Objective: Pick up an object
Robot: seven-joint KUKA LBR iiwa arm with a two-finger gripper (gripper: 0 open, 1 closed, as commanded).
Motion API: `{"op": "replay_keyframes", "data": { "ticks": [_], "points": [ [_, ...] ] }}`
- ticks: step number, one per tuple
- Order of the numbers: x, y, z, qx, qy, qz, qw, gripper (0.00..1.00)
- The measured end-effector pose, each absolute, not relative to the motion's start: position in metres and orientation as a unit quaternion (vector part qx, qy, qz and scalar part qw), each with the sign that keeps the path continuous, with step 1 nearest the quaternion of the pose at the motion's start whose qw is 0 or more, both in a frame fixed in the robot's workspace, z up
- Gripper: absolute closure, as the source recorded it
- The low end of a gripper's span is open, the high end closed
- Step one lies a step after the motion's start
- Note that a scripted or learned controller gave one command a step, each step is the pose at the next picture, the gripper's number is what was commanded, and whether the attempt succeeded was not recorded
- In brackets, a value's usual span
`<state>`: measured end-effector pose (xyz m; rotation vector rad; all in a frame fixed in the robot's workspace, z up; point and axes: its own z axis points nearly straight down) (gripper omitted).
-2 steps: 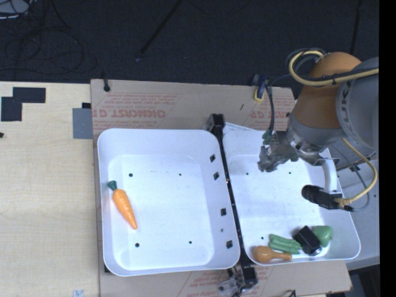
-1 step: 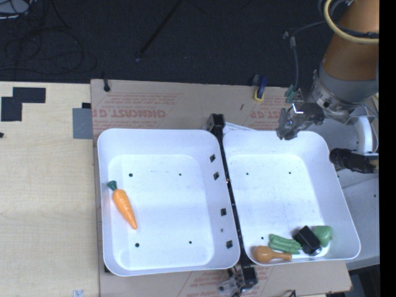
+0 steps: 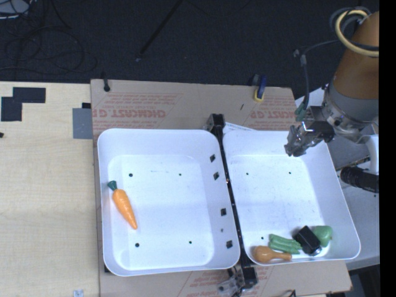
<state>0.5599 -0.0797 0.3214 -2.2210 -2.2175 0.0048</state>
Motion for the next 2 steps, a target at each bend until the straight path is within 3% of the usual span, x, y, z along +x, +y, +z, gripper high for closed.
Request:
{"op": "replay_keyframes", "data": {
  "ticks": [1, 2],
  "points": [
    [0.493, -0.061, 0.427, -0.706, -0.708, -0.0024, -0.002, 1.0],
    [0.484, -0.137, 0.414, -0.71, -0.705, 0.002, 0.001, 1.0]
  ]
}}
